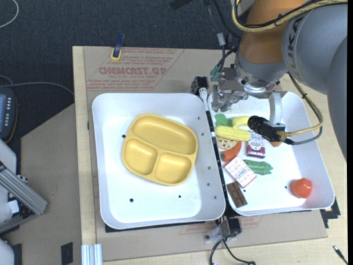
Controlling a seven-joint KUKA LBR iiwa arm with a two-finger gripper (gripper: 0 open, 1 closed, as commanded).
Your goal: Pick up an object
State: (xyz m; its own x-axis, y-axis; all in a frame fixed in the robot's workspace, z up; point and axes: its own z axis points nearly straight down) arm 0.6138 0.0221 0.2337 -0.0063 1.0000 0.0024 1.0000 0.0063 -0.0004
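Note:
My gripper [223, 102] hangs low over the far left corner of the right bin [314, 148], beside the divider between the bins. Just below it lie a small green item [220, 119] and a yellow corn cob [232, 133]. Nearby are a round cookie [223, 143], an orange carrot [231, 150], a red and white packet [240, 171], a green pea pod [258, 167], a brown chocolate bar [236, 194] and a red tomato [301, 187]. Nothing can be seen held in the gripper.
The left bin [110, 203] holds a yellow divided plate [160, 148]. The grey arm with its orange band [273, 21] fills the upper right, and a black connector with a yellow cable [266, 129] hangs over the right bin. A cardboard sheet [138, 65] lies under the bins.

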